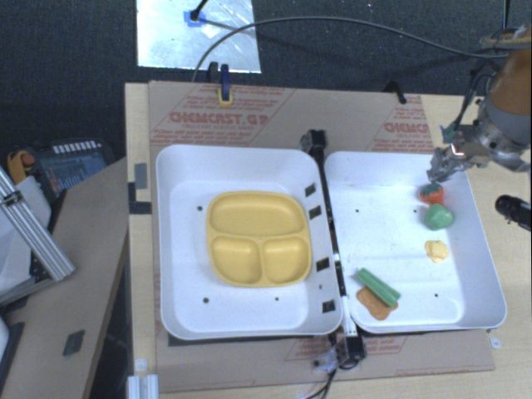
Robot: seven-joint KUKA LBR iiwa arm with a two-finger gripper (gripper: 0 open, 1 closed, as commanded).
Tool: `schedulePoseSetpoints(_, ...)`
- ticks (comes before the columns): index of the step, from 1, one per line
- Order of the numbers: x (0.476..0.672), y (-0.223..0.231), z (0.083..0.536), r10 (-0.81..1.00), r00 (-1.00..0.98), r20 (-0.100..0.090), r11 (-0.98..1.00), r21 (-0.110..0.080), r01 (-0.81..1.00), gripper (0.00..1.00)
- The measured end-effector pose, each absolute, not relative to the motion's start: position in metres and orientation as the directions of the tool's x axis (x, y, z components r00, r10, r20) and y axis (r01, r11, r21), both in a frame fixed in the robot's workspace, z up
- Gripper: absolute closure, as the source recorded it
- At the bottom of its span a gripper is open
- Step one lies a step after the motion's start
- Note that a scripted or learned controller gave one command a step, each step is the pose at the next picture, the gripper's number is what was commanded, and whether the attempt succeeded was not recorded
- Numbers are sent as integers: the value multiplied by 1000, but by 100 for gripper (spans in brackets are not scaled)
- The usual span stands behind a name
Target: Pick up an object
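Even overhead light, soft grainy focus, glare on foil sheet [198, 19].

arm [507, 123]: grey body | orange band abv wrist | metal jaws, dark cables

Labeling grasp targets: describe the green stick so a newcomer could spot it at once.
Look in the right bin, the one without the yellow tray. Go to its near-left corner, beside the divider between bins. The green stick lies there slanted across an orange piece; it is long and straight, unlike the round green lump farther back.
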State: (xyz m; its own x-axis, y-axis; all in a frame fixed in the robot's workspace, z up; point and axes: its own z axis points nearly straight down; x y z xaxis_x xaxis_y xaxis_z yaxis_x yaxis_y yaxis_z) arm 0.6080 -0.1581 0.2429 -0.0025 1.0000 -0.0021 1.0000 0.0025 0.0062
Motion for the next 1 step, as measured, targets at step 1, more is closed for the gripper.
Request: schedulePoseSetpoints(1,620,-115,240,1000,-8,0,8,4,1000,100)
